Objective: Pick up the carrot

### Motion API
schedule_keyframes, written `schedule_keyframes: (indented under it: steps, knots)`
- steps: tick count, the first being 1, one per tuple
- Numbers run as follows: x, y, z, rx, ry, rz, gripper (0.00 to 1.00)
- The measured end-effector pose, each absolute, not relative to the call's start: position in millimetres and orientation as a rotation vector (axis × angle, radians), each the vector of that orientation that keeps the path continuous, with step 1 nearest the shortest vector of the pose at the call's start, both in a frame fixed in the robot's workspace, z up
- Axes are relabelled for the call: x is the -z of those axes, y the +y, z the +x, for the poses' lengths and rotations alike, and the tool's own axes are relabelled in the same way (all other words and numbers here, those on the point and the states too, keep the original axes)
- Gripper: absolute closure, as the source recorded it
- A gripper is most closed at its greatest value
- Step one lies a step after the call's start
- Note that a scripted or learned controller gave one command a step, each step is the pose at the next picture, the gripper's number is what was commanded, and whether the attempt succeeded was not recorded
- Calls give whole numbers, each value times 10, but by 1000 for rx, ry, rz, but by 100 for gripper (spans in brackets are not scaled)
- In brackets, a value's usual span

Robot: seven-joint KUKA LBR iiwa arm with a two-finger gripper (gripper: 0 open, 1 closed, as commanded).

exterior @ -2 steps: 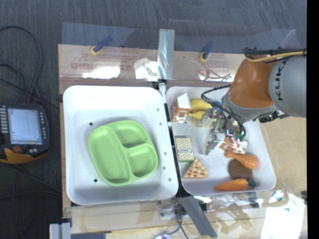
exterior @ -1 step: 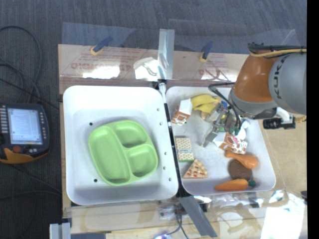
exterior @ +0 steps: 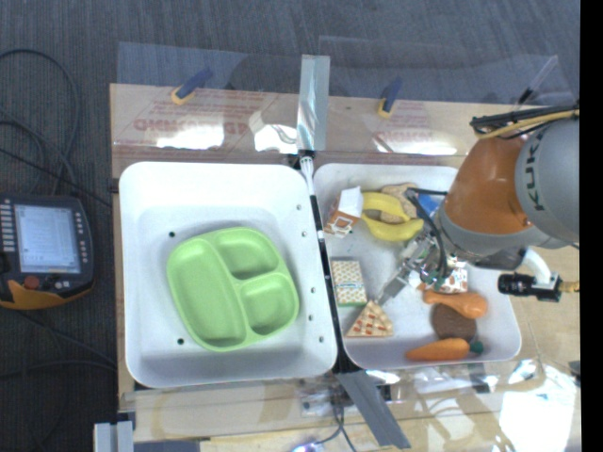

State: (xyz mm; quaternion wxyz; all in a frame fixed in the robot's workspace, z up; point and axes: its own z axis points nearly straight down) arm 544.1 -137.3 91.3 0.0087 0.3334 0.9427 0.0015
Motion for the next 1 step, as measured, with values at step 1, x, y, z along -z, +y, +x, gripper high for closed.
schedule_keyframes:
  steps: [1]
  knots:
    - [-918, -1524, 5108, -9, 2922, 1096, 0]
